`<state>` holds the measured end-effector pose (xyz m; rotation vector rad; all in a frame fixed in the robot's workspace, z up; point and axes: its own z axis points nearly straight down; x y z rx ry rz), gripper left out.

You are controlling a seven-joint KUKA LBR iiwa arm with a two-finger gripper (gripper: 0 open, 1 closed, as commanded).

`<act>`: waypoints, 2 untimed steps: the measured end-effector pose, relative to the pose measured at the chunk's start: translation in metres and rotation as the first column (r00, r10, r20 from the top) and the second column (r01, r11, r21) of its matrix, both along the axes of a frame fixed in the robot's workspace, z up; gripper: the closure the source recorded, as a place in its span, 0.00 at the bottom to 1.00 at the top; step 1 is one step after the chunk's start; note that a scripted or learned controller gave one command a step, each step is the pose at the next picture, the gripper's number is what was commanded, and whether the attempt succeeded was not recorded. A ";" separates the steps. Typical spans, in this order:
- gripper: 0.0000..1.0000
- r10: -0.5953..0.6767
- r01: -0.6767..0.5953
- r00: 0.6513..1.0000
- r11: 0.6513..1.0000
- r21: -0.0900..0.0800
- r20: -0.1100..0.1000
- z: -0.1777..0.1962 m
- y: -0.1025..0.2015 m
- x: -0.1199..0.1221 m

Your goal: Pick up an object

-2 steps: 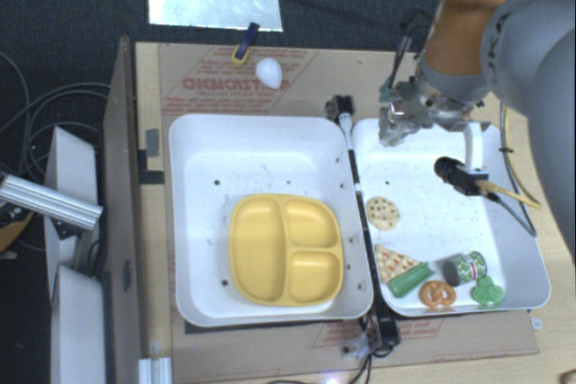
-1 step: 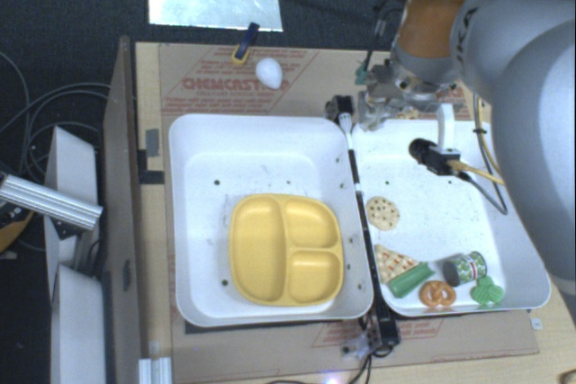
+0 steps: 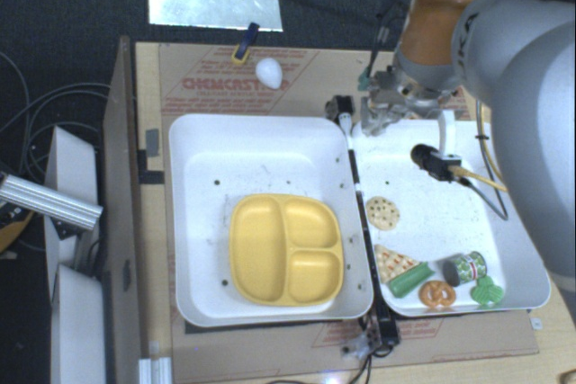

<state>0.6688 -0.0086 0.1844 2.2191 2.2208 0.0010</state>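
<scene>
The right white bin (image 3: 504,238) holds several small items near its front. A round speckled cookie (image 3: 382,212) lies close to the divider. Below it are a checkered cracker wedge (image 3: 392,262), a green pickle (image 3: 409,281), a pretzel (image 3: 437,293), a small green-labelled can (image 3: 464,268) and a green leafy piece (image 3: 487,291). My gripper (image 3: 376,120) hangs over the bin's back left corner, well away from all of these items. Nothing shows in its grasp. The orange band (image 3: 441,4) and grey arm (image 3: 522,58) rise above it to the right.
The left white bin (image 3: 198,157) carries a yellow divided tray (image 3: 286,248). A white egg-shaped object (image 3: 269,72) and a blue-and-yellow tool (image 3: 244,43) lie on the cardboard behind the bins. A black fitting with a cable (image 3: 432,160) hangs over the right bin's back.
</scene>
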 end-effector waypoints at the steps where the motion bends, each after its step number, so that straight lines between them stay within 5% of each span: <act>1: 1.00 -0.001 0.001 1.000 1.000 0.000 0.000 0.000 -0.004 0.000; 2: 1.00 0.003 -0.003 1.000 1.000 0.000 0.000 0.000 0.003 0.000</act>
